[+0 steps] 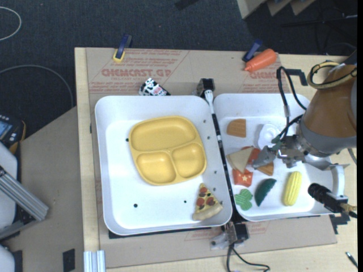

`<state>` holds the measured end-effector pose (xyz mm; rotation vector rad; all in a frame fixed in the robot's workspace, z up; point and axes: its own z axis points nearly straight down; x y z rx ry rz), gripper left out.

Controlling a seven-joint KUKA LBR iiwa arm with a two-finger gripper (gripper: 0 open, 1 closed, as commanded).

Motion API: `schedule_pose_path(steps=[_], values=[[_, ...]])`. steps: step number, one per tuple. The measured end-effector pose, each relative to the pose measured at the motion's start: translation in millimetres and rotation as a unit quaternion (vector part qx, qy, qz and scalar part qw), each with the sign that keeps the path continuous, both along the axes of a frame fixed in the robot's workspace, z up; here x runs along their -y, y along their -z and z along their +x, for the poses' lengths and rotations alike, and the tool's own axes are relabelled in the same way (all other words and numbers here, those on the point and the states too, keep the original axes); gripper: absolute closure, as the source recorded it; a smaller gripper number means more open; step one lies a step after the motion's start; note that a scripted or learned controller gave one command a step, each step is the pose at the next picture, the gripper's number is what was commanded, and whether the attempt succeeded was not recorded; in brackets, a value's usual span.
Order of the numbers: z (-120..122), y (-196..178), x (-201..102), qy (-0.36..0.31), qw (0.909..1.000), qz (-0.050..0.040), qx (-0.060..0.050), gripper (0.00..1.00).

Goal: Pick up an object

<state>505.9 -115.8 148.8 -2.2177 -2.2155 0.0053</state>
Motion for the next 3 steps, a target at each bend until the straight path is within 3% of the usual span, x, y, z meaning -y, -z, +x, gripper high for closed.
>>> schedule_pose_path(steps=[1,2,3], values=[[-1,43,5,0.000,1.0000,-0.0004,0.002,0.00],[2,60,2,-0.002,1.0000,0.0030,0.005,0.00],[5,45,3,-0.001,0.9999,0.0010,0.011,1.00]])
